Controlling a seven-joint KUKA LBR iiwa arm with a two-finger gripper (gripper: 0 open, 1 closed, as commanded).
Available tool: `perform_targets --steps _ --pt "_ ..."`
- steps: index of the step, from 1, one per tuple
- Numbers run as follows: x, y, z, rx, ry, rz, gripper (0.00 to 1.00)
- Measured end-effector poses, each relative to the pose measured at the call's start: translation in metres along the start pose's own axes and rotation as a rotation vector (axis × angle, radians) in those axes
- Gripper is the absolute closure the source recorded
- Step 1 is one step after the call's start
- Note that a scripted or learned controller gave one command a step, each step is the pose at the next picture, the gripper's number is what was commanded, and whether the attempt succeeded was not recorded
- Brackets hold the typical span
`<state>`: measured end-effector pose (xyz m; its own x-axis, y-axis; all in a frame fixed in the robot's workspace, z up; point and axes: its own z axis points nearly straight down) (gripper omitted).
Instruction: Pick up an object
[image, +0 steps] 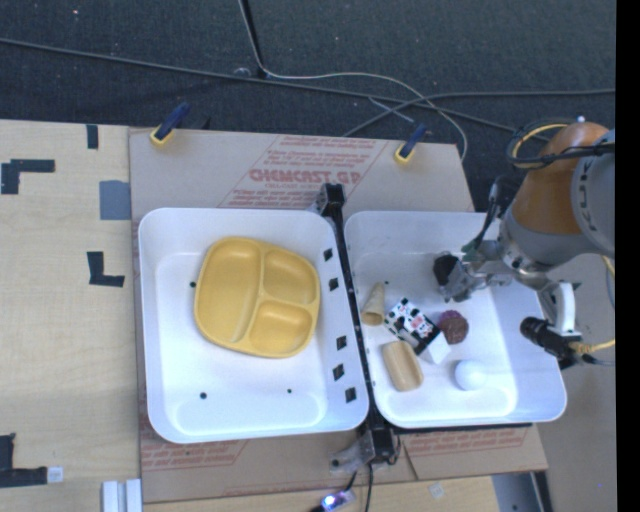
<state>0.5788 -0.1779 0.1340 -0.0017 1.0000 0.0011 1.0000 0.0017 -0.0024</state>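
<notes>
Your end effector (458, 280) sits low in the right bin (500, 400), above the brown ball (455, 326); can't tell its grip state.

Plate (256, 297): we see plain yellow
Bins (160, 330): white
Small block (410, 322): black-and-white patches
Ball (468, 375): white
Round piece (454, 326): dark maroon

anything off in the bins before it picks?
Nothing spilled or broken. The yellow divided plate lies rotated askew in the left bin. The small items cluster in the right bin, with the gripper just above them.
</notes>
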Motion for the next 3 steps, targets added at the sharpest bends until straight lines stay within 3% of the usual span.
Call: perform_targets --steps 2,3 --pt "-0.001 0.004 -0.089 -0.002 -0.002 -0.001 1.0" --pt "0.059 0.013 -0.093 0.002 0.001 -0.006 1.0"
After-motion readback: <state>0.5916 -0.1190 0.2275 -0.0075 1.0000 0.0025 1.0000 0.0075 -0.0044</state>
